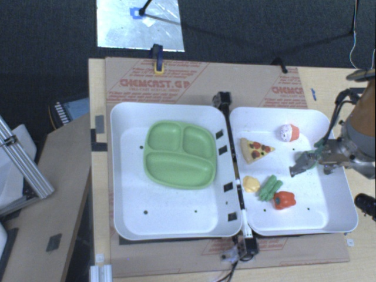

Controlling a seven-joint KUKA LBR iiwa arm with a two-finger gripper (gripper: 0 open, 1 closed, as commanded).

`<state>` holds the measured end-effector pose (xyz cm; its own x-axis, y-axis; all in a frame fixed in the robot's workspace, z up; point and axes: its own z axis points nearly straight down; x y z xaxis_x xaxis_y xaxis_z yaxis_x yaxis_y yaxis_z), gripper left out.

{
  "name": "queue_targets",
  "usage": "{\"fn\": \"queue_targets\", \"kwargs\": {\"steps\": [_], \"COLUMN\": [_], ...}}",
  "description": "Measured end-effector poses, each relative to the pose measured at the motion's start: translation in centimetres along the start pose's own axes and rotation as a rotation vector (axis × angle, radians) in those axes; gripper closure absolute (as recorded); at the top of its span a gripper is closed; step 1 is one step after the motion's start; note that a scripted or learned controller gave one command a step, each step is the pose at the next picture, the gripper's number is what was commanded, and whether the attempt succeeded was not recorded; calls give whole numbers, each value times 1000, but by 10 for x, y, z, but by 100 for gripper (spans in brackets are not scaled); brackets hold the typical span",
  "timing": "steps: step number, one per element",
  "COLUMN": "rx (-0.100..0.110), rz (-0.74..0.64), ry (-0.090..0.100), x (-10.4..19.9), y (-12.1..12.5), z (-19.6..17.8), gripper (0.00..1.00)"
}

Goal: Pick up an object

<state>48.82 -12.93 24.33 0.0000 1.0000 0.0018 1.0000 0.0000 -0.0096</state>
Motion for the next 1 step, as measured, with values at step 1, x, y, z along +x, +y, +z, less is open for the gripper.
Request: {"fn": "queue_targets", "kwargs": {"steps": [1], "rx": [-12], "rz": [-3], "ry": [-2], "x": [0], "y": [2], "z": [-5], "gripper": [0]}}
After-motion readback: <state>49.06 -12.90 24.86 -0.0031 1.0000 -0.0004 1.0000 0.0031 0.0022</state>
